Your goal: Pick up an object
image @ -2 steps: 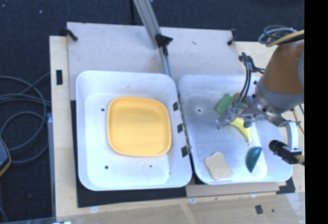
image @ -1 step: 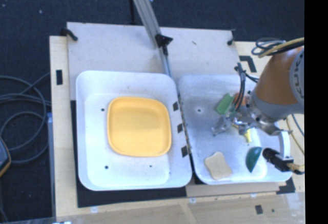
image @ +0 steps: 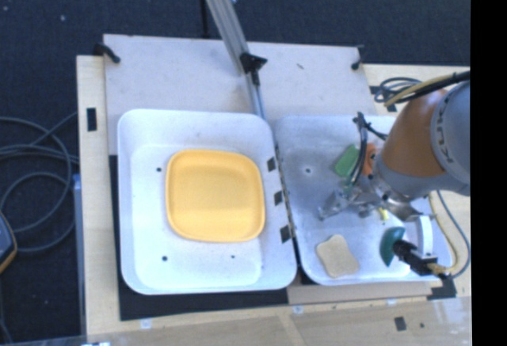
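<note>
Fingers (image: 342,204) of unclear spread mid right bin (image: 305,138), tan sponge (image: 338,255) near front rim.

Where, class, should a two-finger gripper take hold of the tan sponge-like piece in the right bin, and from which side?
Come from above. The tan piece lies flat on the right bin floor, so probably pinch across its narrower width, fingers closing on its two long edges, which look free.

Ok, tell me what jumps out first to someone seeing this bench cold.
The yellow plate stands out first, lying flat in the middle of the left bin. Next comes the arm's orange band, reaching from the right over the right bin, with the gripper low among small things: a green object, a tan sponge-like piece and a dark teal object.
</note>
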`<action>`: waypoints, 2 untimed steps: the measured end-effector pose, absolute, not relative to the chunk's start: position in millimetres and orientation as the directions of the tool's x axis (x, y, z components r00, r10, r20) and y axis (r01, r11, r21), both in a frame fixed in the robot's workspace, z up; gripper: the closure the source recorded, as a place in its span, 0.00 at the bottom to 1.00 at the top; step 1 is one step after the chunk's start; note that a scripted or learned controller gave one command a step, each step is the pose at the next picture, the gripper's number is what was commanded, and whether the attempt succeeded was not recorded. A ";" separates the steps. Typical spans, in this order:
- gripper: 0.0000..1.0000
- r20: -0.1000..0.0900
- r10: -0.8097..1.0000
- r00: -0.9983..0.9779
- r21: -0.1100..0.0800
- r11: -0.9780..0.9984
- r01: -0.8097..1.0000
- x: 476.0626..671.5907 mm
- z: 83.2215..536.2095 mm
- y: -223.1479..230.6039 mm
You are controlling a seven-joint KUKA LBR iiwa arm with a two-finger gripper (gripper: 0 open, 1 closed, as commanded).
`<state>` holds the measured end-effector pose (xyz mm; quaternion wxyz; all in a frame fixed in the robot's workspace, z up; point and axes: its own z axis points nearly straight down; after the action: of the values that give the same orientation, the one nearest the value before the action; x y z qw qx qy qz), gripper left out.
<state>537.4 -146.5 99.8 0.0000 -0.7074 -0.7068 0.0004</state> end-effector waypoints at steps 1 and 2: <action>1.00 0.000 1.000 0.002 0.003 -0.002 1.000 538.5 112.0 -146.8; 1.00 -0.001 1.000 0.000 0.006 0.000 1.000 544.7 173.6 -145.4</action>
<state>544.7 -145.4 173.6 -0.0025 -0.7070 -0.7072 -0.0018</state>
